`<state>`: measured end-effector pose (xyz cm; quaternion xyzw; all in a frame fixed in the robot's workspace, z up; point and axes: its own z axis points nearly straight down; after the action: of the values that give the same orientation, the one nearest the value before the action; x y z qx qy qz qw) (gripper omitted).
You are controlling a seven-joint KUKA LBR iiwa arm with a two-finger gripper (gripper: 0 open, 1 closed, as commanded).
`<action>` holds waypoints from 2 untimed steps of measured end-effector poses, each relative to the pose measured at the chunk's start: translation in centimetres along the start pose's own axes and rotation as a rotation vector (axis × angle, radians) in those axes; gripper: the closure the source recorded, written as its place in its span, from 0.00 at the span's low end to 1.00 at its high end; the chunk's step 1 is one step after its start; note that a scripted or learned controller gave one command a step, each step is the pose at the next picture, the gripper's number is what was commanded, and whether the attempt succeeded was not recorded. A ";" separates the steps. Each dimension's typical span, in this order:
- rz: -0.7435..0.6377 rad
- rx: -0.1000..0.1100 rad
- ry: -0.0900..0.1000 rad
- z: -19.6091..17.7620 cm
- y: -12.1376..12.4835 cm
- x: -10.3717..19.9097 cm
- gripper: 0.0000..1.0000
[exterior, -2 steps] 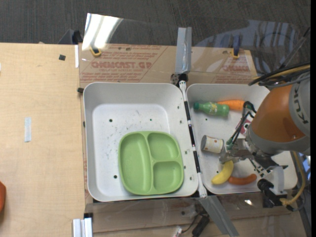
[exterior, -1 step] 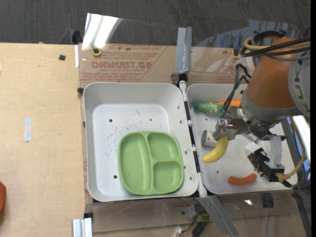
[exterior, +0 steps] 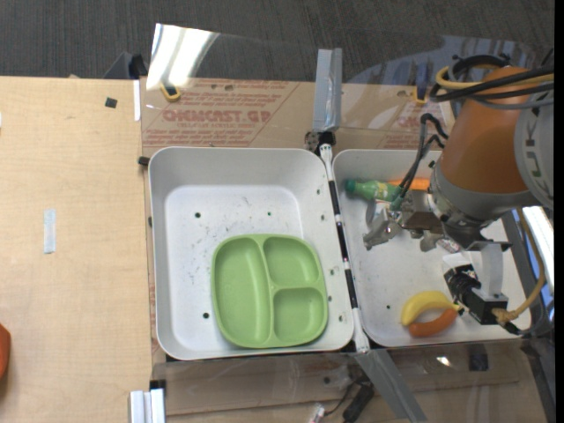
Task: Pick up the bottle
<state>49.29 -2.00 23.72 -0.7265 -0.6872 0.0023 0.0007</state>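
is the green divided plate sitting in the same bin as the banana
No, the green plate lies in the left bin, while the banana lies in the right bin.

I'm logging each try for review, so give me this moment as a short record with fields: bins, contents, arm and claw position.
left bin: holds a green divided plate
right bin: green bottle lying near the far wall; yellow banana and an orange item touching at the near side
arm: reaches over the right bin
claw: low in the right bin, just nearer than the bottle; nothing seen held
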 end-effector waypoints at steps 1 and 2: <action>-0.016 0.000 -0.001 4.7 11.6 -0.5 0.00; -0.027 -0.002 0.001 14.6 11.4 -7.6 0.00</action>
<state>60.17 -10.30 9.05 -0.7171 -0.6969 0.0015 0.0003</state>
